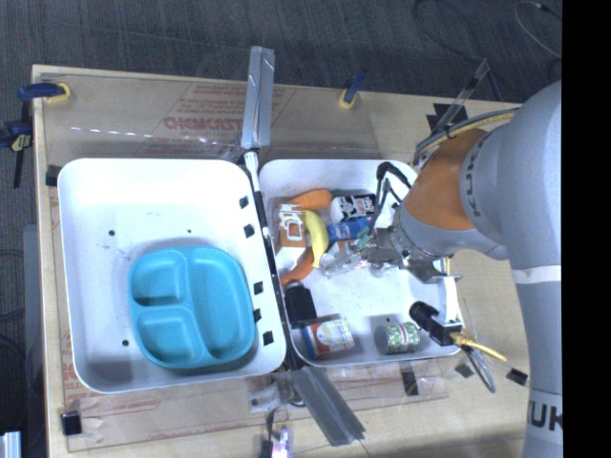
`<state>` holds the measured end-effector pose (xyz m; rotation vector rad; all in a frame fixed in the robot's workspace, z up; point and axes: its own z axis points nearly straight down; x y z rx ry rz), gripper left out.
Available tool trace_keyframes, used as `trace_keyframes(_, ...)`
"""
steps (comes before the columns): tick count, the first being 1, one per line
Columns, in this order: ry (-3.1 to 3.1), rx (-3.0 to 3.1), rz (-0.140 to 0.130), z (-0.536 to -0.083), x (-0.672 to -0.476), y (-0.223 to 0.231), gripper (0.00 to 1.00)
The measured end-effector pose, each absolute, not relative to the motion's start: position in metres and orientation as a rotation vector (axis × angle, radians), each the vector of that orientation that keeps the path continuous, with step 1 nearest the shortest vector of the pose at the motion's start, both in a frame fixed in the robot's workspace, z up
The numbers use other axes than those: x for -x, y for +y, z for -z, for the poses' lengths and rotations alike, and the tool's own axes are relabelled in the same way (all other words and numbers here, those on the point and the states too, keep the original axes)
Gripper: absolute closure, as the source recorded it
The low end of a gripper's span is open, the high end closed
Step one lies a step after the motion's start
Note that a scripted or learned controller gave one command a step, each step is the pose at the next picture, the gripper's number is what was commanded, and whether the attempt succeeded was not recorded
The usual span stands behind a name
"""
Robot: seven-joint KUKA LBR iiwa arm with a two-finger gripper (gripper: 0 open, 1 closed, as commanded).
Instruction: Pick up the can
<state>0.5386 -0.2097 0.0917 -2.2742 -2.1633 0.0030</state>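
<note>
Red "CHEMCAST" lettering marks the bench (205, 122). The arm's gripper (368, 248) reaches over the right bin (368, 172), away from the can (396, 336).

Even, fairly bright overhead light falls on the bench, and the white left bin (86, 256) is washed nearly flat, its walls losing detail. Soft shadows gather inside that bin along its near wall and under the edge of the blue tray (191, 303) lying in it. A clear sheet beyond the bin carries pale streaks of glare, and small items to the bin's right look grainy and slightly soft.
</note>
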Motion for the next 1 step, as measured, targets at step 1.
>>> trace_keyframes(1,-2.07,2.359,-0.003,-0.0917,-0.5967,-0.2053,0.0)
